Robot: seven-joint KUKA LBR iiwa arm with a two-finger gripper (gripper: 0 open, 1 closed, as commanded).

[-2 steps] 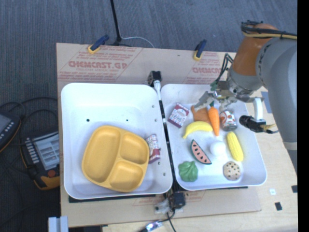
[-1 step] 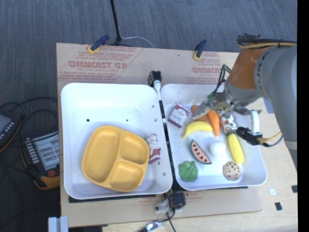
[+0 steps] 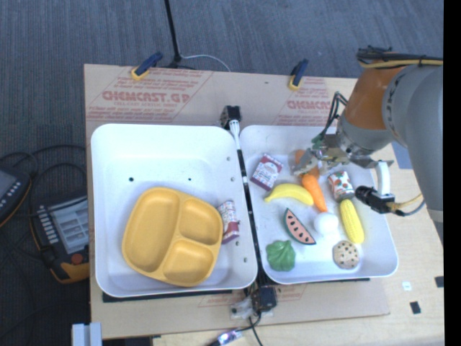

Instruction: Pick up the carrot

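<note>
The orange carrot (image 3: 315, 192) lies in the right bin (image 3: 374, 269), pointing from the upper middle down toward the white egg (image 3: 325, 223). My gripper (image 3: 319, 161) hangs low over the carrot's upper end, at the back of the right bin. The grey wrist with its orange band (image 3: 367, 99) stands above it and to the right. The carrot's top end is partly hidden under the gripper, and I cannot make out whether it touches the carrot.
Around the carrot lie a banana (image 3: 289, 193), a watermelon slice (image 3: 297, 225), corn (image 3: 351, 220), a small bottle (image 3: 340, 184), a cookie (image 3: 346, 254), a green vegetable (image 3: 281, 254) and a red packet (image 3: 266, 170). The left bin (image 3: 115, 150) holds a yellow divided plate (image 3: 173, 235) and a small can (image 3: 229, 220).
</note>
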